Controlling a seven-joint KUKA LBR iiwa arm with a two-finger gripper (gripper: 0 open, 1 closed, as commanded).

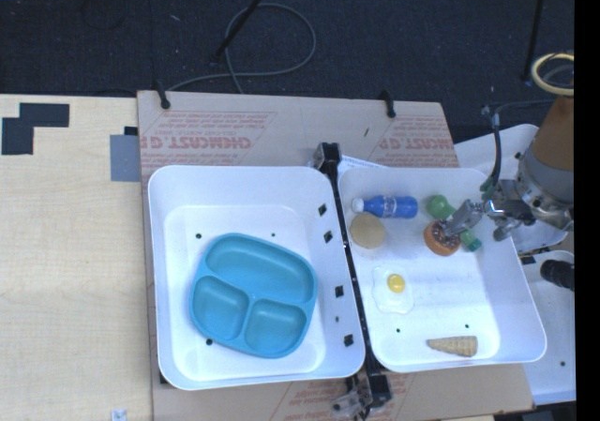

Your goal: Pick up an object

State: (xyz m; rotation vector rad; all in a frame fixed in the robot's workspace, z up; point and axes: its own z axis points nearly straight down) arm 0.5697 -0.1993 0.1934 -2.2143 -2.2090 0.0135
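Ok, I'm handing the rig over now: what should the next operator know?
Claw: low in the right bin, at the brown round toy; grip state unclear.
Same bin: blue bottle, green toy, tan round piece, fried egg, cone-shaped wedge.
Left bin: blue divided plate.
Done: nothing lifted.
Left: grasp one object and raise it.

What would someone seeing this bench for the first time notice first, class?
The big blue divided plate in the left bin draws the eye first. Next comes the cluster at the far end of the right bin: a blue bottle, a green ball and a tan round piece, with the end effector reaching in over a brown ring-shaped toy. A fried egg lies mid-bin.
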